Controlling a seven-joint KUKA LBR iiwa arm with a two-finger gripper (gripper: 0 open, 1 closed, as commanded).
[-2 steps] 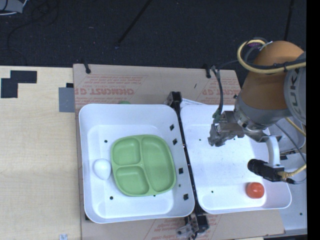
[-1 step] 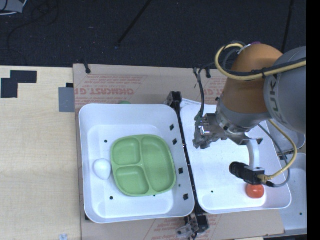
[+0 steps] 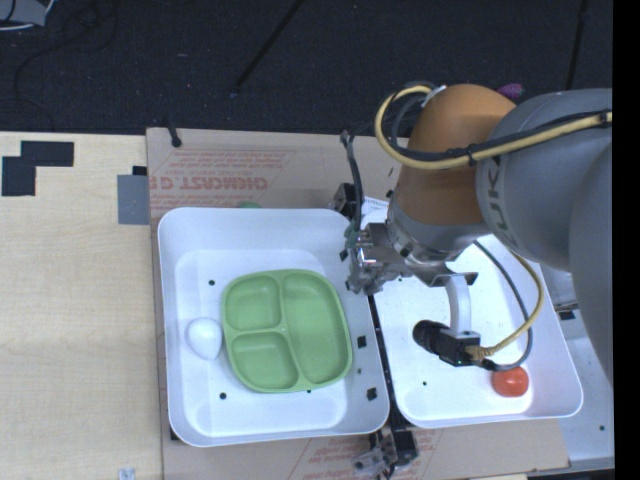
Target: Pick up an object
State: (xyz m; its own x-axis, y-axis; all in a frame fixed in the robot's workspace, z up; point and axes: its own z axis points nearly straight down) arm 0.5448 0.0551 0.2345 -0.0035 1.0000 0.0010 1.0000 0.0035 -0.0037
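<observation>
A green three-compartment plate point(image 3: 286, 329) lies flat in the left bin point(image 3: 180, 408). A small white egg-shaped object point(image 3: 204, 338) rests beside the plate's left edge. A small red-orange object point(image 3: 512, 381) sits near the front right of the right bin point(image 3: 560, 398). The gripper point(image 3: 362, 265) hangs low over the divide between the two bins, just off the plate's upper right corner and apart from it. The grey and orange wrist above hides much of it. Nothing shows in its grasp.
A black piece point(image 3: 443, 341) on a yellow cable hangs from the arm over the middle of the right bin. The arm's bulk covers that bin's back half. Brown cardboard point(image 3: 250, 173) lies under both bins, and a wooden bench top point(image 3: 70, 308) lies to the left.
</observation>
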